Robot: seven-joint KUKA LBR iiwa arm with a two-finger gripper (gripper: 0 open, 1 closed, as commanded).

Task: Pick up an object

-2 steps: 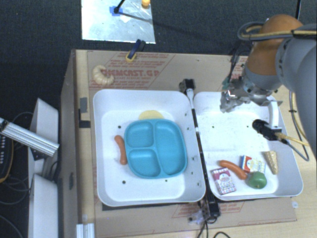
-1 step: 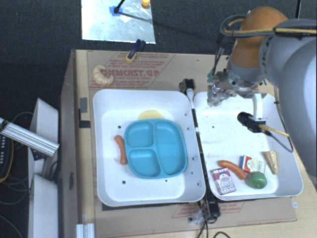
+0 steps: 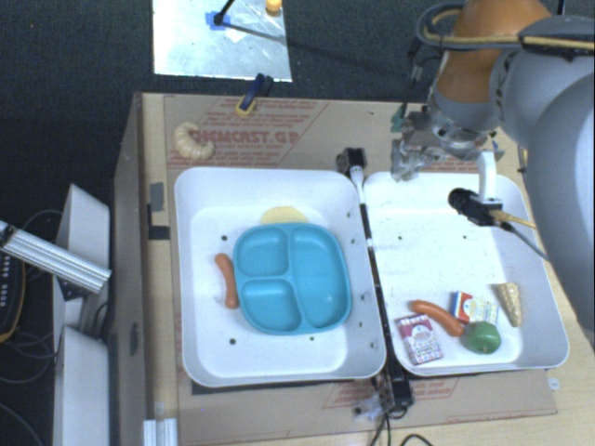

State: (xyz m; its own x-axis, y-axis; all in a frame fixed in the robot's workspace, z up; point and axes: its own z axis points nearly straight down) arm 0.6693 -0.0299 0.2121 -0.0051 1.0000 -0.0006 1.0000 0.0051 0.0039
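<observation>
My gripper hangs over the far left corner of the right bin, well away from the objects; nothing shows between its fingers. At that bin's near end lie an orange sausage, a red and white box, a green fruit, a small red and blue packet and a tan wedge. In the left bin a blue divided plate lies beside a second sausage, and a yellow piece peeks out behind the plate.
The grey arm with its orange band fills the upper right. A black fitting juts over the right bin's far side. A divider separates the bins. A blue and yellow clip and a pale coil lie on the cardboard behind.
</observation>
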